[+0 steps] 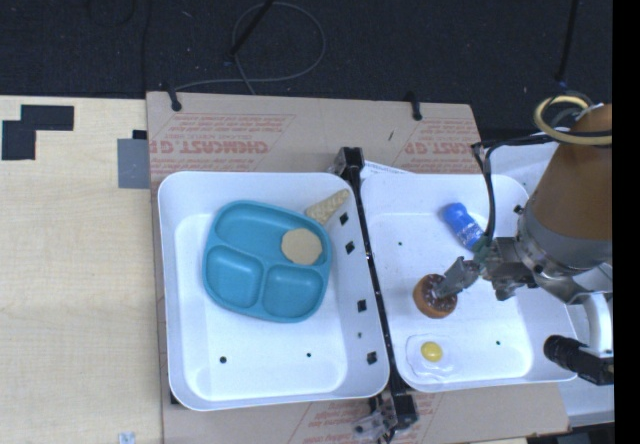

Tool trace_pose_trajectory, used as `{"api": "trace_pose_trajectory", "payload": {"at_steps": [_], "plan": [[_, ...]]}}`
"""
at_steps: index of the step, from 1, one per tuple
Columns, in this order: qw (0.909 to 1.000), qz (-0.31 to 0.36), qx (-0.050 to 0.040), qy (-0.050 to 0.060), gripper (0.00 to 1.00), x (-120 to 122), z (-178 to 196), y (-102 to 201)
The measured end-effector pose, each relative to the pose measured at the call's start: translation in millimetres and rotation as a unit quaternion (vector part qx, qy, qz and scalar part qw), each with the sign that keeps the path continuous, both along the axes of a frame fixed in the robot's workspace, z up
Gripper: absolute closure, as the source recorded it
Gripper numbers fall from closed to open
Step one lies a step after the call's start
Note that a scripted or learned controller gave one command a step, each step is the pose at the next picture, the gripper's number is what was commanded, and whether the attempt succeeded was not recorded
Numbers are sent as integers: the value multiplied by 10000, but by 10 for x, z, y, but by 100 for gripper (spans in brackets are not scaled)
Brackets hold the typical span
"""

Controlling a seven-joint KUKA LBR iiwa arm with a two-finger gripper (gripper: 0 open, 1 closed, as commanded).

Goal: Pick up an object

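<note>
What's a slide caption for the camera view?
Gripper reaches the brown donut in the right bin; blue tray sits in the left bin.

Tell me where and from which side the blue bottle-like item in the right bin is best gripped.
The blue item lies on its side, long axis running slantwise, so probably grip across its narrow middle from straight above. Its flanks have bare bin floor on both sides. The gripper sits nearer the brown round object, apart from it.
</note>
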State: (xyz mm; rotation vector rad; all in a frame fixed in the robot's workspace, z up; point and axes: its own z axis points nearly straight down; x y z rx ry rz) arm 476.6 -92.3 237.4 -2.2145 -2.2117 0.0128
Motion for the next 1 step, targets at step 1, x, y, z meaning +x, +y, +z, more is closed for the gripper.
{"api": "trace_pose_trajectory", "payload": {"at_steps": [1], "plan": [[10000,7,-6,-50,0,19,46,-3]]}}
